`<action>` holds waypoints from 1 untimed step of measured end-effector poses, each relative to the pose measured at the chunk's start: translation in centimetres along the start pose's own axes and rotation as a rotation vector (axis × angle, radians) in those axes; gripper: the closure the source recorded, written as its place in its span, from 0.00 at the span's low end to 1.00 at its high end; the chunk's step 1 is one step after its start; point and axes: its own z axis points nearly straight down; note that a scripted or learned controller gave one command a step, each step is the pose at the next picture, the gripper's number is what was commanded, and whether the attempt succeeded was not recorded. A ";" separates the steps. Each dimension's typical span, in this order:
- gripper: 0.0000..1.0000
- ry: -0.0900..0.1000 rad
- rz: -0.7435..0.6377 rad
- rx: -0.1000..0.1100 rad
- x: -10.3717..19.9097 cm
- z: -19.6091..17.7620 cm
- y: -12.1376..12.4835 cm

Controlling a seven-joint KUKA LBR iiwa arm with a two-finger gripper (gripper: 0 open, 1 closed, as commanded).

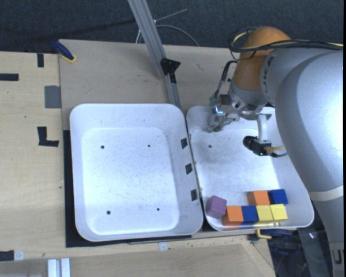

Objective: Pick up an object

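My gripper [214, 120] hangs low over the far left corner of the right bin [230, 154], below the orange band of the arm. Nothing shows between its tips. Along the near edge of that bin lie several small blocks: a purple one [217, 205] at the left, then an orange one [234, 213], a blue one [249, 213] and yellow ones [271, 213], with another orange block [258, 198] and a blue block [277, 196] behind them. The blocks are well apart from the gripper, toward the front of the bin.
The left bin [130, 172] sits beside the right one, sharing a raised middle rim. A slanted metal pole [153, 36] runs from the top down to the bins' far junction. The arm's large grey body covers the right side.
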 end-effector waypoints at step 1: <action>1.00 0.007 -0.001 -0.015 -3.4 -0.1 -4.2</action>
